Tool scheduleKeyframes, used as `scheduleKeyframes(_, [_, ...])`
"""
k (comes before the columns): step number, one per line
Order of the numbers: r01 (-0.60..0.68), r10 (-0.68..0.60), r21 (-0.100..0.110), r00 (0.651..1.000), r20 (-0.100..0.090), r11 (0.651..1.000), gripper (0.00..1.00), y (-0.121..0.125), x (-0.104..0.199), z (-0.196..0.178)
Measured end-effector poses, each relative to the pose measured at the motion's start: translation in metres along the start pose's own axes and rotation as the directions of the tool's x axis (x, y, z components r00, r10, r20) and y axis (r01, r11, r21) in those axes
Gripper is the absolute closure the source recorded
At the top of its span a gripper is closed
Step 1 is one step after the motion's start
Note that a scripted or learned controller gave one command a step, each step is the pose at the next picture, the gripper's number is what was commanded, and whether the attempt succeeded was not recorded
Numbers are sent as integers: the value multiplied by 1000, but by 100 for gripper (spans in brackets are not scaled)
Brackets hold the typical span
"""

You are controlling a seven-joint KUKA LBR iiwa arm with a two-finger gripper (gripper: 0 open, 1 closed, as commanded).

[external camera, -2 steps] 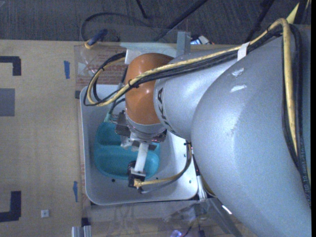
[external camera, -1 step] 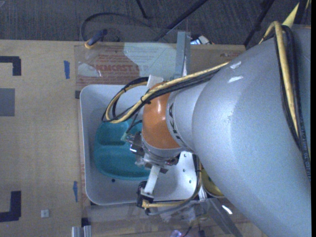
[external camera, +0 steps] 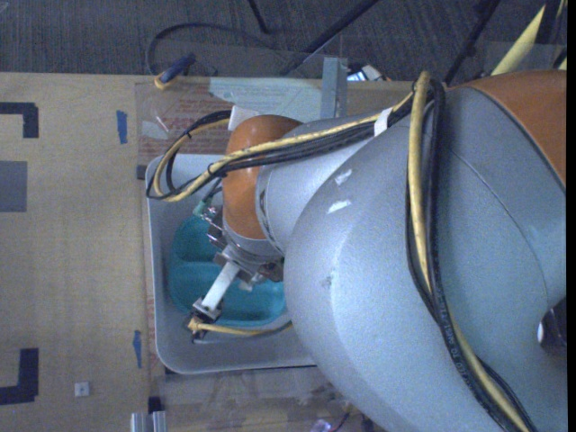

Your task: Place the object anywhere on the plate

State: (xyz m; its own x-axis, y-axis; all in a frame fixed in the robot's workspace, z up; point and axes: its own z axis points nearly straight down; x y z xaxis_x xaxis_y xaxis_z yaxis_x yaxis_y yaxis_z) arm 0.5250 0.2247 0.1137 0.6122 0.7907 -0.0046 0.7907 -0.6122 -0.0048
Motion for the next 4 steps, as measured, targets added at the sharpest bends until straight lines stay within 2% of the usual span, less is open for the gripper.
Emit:
scheduleKeyframes(1, [-44, 44, -4, 999, -3, 999, 100, -24, -18, -73])
scheduleKeyframes(2, [205, -205, -6, 979, -3, 979, 100, -7, -68, -160])
scheduleKeyframes(3, [227, -227, -3, 974, -1, 974, 100, -16, -12, -113])
scheduleKeyframes(4, [432, -432, -1, 902, 0, 902, 100, -37, -29, -89])
